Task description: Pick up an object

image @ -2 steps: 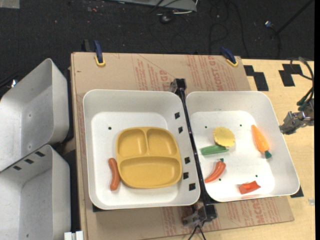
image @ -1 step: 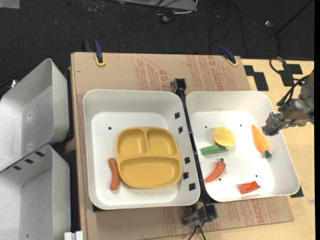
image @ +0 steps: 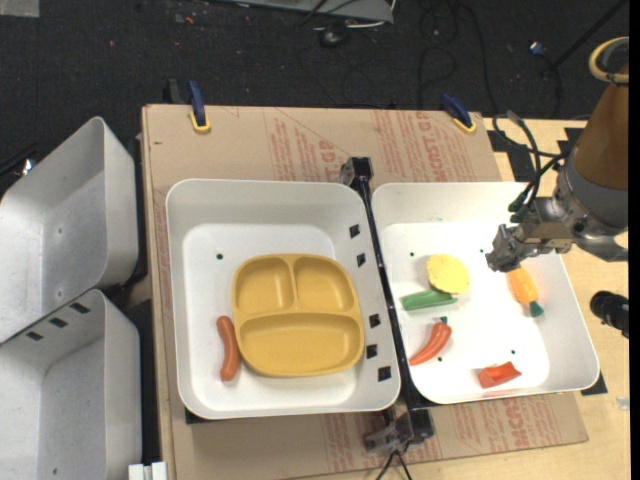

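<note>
The right bin (image: 560, 368) holds a yellow round piece (image: 447, 273), a green pod (image: 427, 298), a red chili (image: 431, 343), a small red block (image: 498, 374) and an orange carrot (image: 523, 289). My gripper (image: 503, 251) hangs over the bin's upper right part, just up and left of the carrot and to the right of the yellow piece. Nothing shows between its fingers.
The left bin (image: 190, 268) holds a yellow divided plate (image: 297, 315) with a brown sausage (image: 229, 348) lying beside it on the left. Black clips run along the divider (image: 372, 268) between the bins. Grey trays (image: 60, 228) stand off the bench at left.
</note>
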Robot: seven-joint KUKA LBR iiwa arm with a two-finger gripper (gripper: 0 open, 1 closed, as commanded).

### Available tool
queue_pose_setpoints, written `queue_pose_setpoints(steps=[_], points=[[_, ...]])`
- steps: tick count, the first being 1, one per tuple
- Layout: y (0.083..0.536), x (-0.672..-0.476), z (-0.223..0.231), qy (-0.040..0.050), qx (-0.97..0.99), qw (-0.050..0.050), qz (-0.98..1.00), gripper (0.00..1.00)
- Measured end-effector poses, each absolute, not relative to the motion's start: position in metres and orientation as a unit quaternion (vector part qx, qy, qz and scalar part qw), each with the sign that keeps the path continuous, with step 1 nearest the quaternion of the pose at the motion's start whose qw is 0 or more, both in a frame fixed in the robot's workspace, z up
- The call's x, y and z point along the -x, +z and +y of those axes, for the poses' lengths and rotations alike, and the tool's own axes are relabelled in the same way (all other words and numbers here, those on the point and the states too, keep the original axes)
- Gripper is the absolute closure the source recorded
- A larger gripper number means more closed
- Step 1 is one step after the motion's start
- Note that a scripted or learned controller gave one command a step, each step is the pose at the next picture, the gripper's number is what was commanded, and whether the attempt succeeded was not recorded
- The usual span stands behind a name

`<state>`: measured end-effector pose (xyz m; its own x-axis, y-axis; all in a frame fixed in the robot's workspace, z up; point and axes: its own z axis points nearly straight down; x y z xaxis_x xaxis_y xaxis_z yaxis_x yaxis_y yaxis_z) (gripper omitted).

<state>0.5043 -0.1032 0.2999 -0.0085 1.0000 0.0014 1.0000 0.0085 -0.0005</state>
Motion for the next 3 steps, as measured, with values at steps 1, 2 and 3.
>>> queue_pose_setpoints(steps=[1,2,3], points=[[0.286,-0.507,-0.062,0.0002,0.705,0.001,-0.710,1.00],[0.263,-0.505,-0.013,0.0004,0.705,0.002,-0.710,1.00],[0.248,-0.506,0.050,0.0007,0.704,0.002,-0.710,1.00]])
